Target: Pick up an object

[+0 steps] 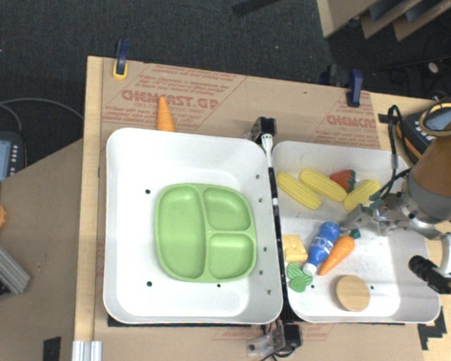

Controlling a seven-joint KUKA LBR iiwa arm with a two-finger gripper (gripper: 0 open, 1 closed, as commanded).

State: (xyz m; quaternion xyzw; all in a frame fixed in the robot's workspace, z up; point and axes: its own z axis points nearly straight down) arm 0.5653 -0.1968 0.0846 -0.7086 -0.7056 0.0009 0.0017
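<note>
The right bin (403,310) holds several toys. There are two yellow corn cobs (312,188), a third yellowish piece (361,194), a red piece (342,179), a blue bottle (324,241), an orange carrot (337,255), a yellow block (292,248), a green piece (299,280) and a round wooden disc (352,293). My gripper (364,219) hangs low over the bin's right half, just above and to the right of the carrot's tip and below the yellowish piece. I see nothing held in it.
The left bin (120,205) holds a green divided plate (205,231). Another orange carrot (165,115) lies on the cardboard behind that bin. The arm's orange band (443,161) stands over the right bin's far right edge. Black clips sit between the bins.
</note>
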